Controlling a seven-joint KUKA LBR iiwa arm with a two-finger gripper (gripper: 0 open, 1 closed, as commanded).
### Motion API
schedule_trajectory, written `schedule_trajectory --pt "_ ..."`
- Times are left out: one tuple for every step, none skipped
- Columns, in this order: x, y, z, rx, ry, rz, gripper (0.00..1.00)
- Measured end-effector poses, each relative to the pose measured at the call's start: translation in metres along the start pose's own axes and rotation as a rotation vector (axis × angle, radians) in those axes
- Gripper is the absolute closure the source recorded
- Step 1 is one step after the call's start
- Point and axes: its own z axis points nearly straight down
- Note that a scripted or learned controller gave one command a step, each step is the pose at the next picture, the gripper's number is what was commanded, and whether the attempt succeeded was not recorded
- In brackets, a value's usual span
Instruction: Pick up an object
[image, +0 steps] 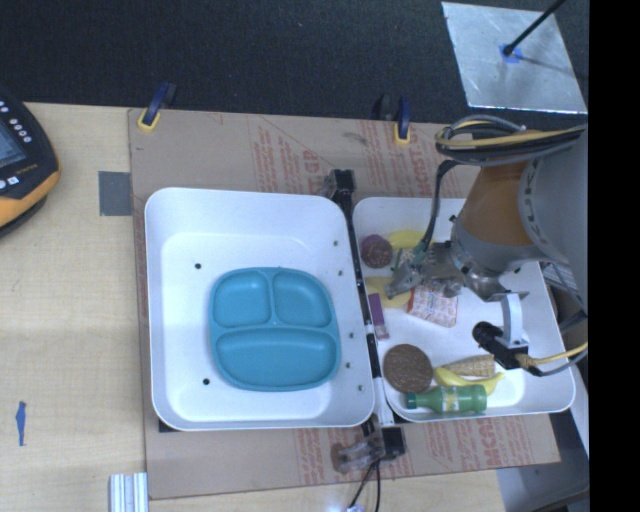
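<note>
Tool (408, 272) low in right bin (540, 400), finger state unclear, arm (520, 200) reaching in from right, bent downward

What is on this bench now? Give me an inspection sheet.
Surface: brown board clamped to the bench, bearing two white bins.
Job's things: right bin holds a green bottle, banana, brown disc, packet.
Clutter: left bin holds a blue tray.
End effector: low in the right bin.
Cables: yellow-black loop over the arm.
Surroundings: pendant at far left.
</note>
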Motion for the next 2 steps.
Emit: schedule_trajectory --pt "0.0039 0.0768 0.0086 0.029 0.002 -0.002 0.0" --pt "0.0076 0.0794 0.0042 0.012 0.004 -0.001 0.0"
